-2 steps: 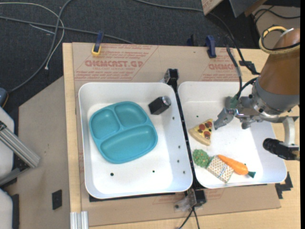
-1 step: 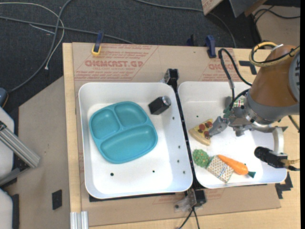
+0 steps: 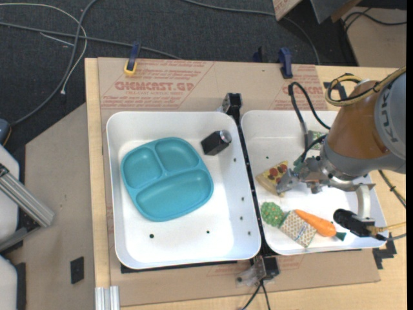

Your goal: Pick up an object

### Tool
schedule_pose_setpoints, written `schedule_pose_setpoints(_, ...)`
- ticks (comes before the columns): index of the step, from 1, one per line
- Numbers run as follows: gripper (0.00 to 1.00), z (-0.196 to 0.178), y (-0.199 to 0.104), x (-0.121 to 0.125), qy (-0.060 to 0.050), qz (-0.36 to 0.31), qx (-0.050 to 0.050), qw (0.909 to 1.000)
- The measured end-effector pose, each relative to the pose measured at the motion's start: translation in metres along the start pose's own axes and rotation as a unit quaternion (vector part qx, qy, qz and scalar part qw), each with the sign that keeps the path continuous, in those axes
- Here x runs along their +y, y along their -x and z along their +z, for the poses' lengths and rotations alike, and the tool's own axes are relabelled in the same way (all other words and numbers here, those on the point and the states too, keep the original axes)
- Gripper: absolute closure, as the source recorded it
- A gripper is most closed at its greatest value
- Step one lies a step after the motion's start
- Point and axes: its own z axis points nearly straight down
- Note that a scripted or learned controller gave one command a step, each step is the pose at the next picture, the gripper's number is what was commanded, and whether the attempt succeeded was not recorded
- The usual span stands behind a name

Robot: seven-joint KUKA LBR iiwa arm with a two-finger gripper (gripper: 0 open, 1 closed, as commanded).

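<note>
the grey arm (image 3: pixel 361 134) leans in from the right over the right bin (image 3: pixel 271 137), with its gripper (image 3: pixel 301 175) low near the bin's middle. the gripper's dark tip sits just beside the toy pizza slice (image 3: pixel 272 174), at its right edge and perhaps touching it. i can't make out whether the gripper is spread or closed (it's a dark tangle from this angle), and nothing shows held in it. the pizza slice lies flat on the bin floor, close to the left wall.

nearer the front of the same bin, a green leafy toy (image 3: pixel 271 212), a patterned block (image 3: pixel 298 229) and an orange carrot (image 3: pixel 315 221) lie in a row, the block touching both.

the left bin (image 3: pixel 193 241) holds a teal divided plate (image 3: pixel 169 178), and a small black piece with a silver end (image 3: pixel 216 142) sits just beside the plate's upper right corner. both bins rest on the cardboard-covered desk (image 3: pixel 161 82).
</note>
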Motion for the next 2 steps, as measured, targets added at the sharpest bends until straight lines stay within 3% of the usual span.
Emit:
schedule_pose_setpoints(1, 1.00, -0.014, 0.000, 0.001, 0.003, 0.000, 0.000, 1.0000)
schedule_pose_setpoints(2, 1.00, -0.077, -0.003, 0.007, 0.006, -0.001, -0.002, 1.0000)
